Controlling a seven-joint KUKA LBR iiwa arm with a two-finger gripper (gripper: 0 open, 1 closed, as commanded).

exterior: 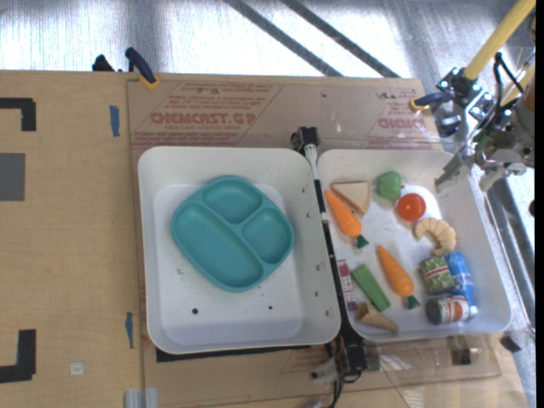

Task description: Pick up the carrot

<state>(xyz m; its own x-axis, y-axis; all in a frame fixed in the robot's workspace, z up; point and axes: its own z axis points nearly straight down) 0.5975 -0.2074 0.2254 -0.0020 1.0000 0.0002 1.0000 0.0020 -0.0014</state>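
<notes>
Two carrots in the right bin (497, 317), so target choice matters. Carrot A (344, 213) lies along the bin's left wall, just beside the sandwich wedge (355, 194), long axis running upper-left to lower-right, green stem at the lower end. Carrot B (395, 272) sits mid-bin, same diagonal, stem toward the bottom, between the green block (371, 286) and the croissant (437, 233).

The pincer (463, 164) hangs at the bin's upper-right rim, well apart from both; can't tell whether it's apart or together, too much clutter at the wrist. Nothing visible in it.

Both carrots lie down-left of it. My read: B is nearer and has clearer flanks, while A is crowded by the wall and the wedge. Close across the diagonal, not along it. The left bin (161, 313) with the teal plate (231, 232) is irrelevant.
</notes>
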